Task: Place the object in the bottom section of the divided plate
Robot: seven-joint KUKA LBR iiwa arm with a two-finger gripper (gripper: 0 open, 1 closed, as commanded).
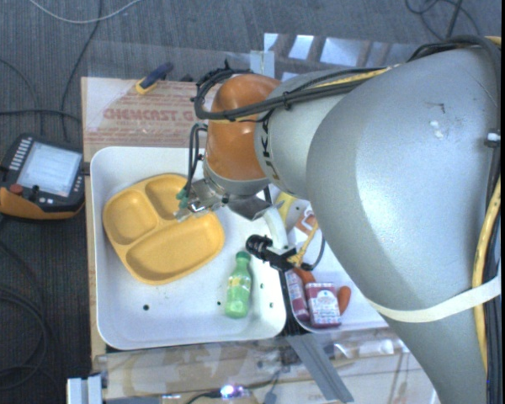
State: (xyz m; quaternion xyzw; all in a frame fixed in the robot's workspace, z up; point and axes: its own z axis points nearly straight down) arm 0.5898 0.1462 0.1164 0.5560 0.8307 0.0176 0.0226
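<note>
A yellow divided plate [162, 230] lies in the left white bin [118, 318]. It has two small sections at the top and one large section [172, 247] at the bottom, and nothing lies in them. My gripper [190, 202] hangs over the plate's upper right rim, below the orange wrist band [236, 133]. A small green bit [183, 197] shows at the gripper's tip; what it is cannot be made out. A green bottle [238, 286] lies on the bin floor, to the lower right of the plate.
The grey arm covers most of the right bin. In that bin's visible part lie a red packet [322, 303], a dark red bottle [296, 297] and an orange piece [345, 295]. A teach pendant [38, 175] sits on the floor left of the bench.
</note>
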